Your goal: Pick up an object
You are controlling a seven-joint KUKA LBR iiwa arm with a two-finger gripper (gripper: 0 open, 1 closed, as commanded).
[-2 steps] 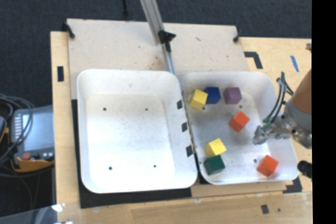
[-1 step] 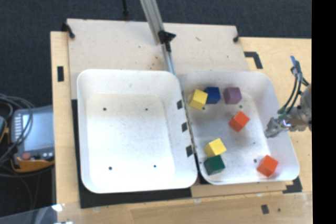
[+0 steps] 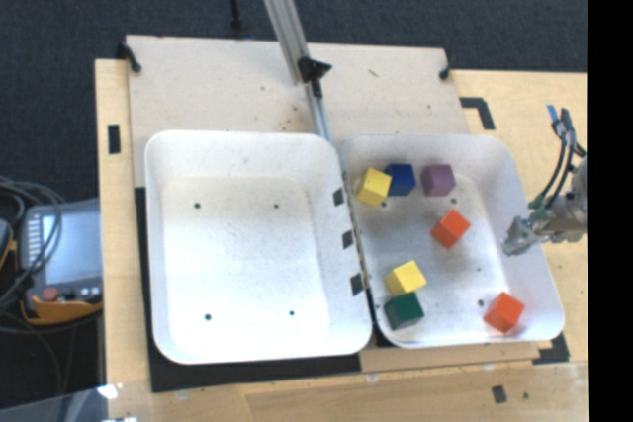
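Several small cubes lie in the right bin (image 3: 495, 158). A yellow cube (image 3: 374, 186), a blue cube (image 3: 401, 178) and a purple cube (image 3: 437, 179) sit in a row near its back. An orange cube (image 3: 450, 228) lies in the middle. Another yellow cube (image 3: 406, 277) touches a dark green cube (image 3: 404, 310) near the front left. A second orange cube (image 3: 504, 311) rests at the front right. My gripper (image 3: 521, 240) hangs at the bin's right rim, right of the middle orange cube and apart from it, with nothing seen between its fingers.
The left bin (image 3: 158, 212) stands beside the right one. A slanted metal rail (image 3: 282, 5) runs down from the top to the gap between the bins. A control pendant (image 3: 59, 262) with cables lies off the bench at the left.
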